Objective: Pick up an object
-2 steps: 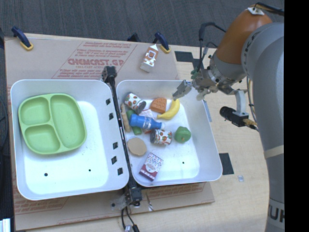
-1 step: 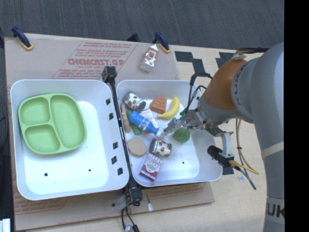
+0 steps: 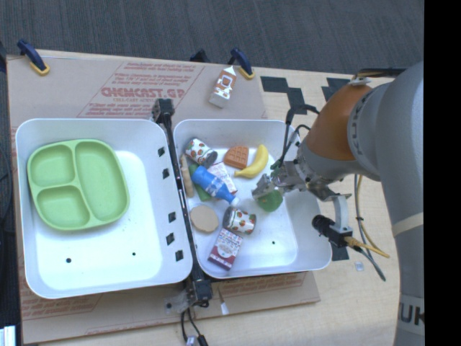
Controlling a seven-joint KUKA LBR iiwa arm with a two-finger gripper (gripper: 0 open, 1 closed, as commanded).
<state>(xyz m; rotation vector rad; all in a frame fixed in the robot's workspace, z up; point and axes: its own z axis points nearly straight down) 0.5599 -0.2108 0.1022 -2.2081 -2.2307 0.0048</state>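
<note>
The big grey arm [image 3: 374,128] hides part of the right bin [image 3: 302,254] at the right of the frame. Its hand [image 3: 265,190] sits low over a round green thing [image 3: 271,201], and I cannot tell how wide the hand is. Just left lie a curved yellow banana [image 3: 253,162], an orange waffle [image 3: 237,156], a blue bottle [image 3: 214,182], a flat tan cookie [image 3: 204,219] and a small carton [image 3: 225,249]. The left bin [image 3: 94,258] holds a smooth green tray [image 3: 77,184] with three parts. Red letters on the cardboard [image 3: 144,89] at the top read "CHEMCAST".
</note>
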